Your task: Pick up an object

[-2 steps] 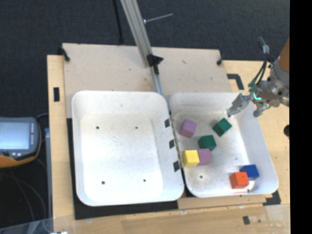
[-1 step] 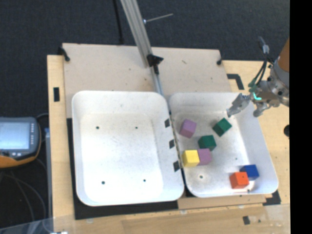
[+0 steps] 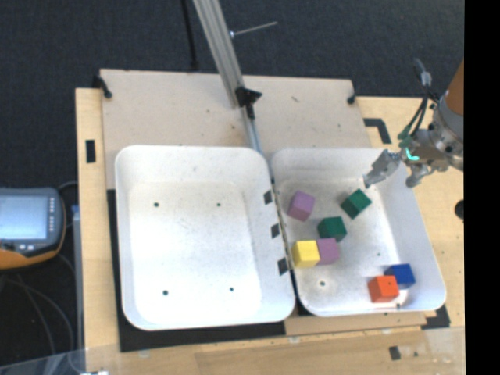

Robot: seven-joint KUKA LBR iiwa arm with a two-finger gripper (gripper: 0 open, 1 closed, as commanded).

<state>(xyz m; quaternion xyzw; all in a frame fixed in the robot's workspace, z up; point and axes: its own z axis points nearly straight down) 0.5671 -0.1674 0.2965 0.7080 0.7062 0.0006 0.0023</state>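
The right bin (image 3: pixel 414 233) holds several small blocks. A purple block (image 3: pixel 301 205) lies near its left wall, with a green block (image 3: pixel 356 203) to the right of it. Another green block (image 3: pixel 332 228) sits just below, above a yellow block (image 3: pixel 306 252) that touches a second purple block (image 3: pixel 328 249). An orange block (image 3: pixel 383 288) and a blue block (image 3: pixel 401 274) rest together in the near right corner. My gripper (image 3: pixel 394 175) hangs over the bin's far right corner, up and to the right of the upper green block. It is open, with nothing between its fingers.
The left bin (image 3: pixel 125 209) stands beside the right one, and black clips line the shared wall. A slanted aluminium post (image 3: pixel 223 45) rises behind the bins. A grey handheld unit (image 3: pixel 27 221) lies off the bench's left edge.
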